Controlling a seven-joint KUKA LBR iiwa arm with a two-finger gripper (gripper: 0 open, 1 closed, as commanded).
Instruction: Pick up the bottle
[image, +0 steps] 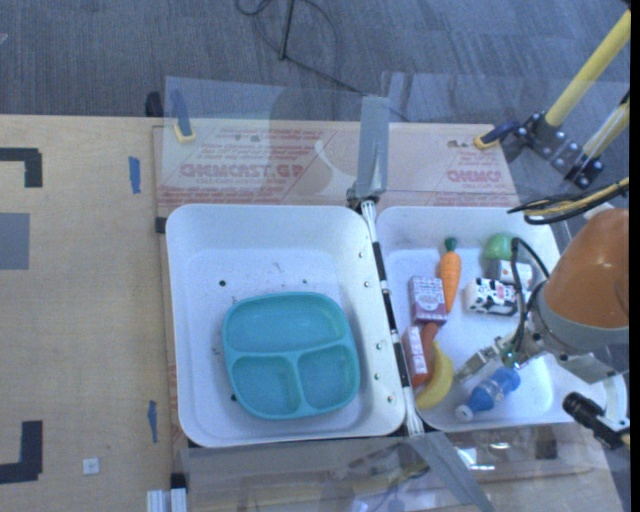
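The bottle (488, 393) is small and clear with a blue label and a blue cap. It lies on its side near the front edge of the right bin (530, 415), cap pointing front-left. My gripper (490, 358) hangs just above and behind the bottle, under the orange-banded wrist (598, 272) that comes in from the right. I see nothing lifted off the bin floor.
Beside the bottle on its left lie a banana (436, 378) and a red packet (414, 350). Further back in the right bin are a red carton (428, 298), a carrot (450, 275), a cow-patterned carton (492, 296) and a green object (498, 246). The left bin (200, 250) holds a teal divided plate (290, 352).
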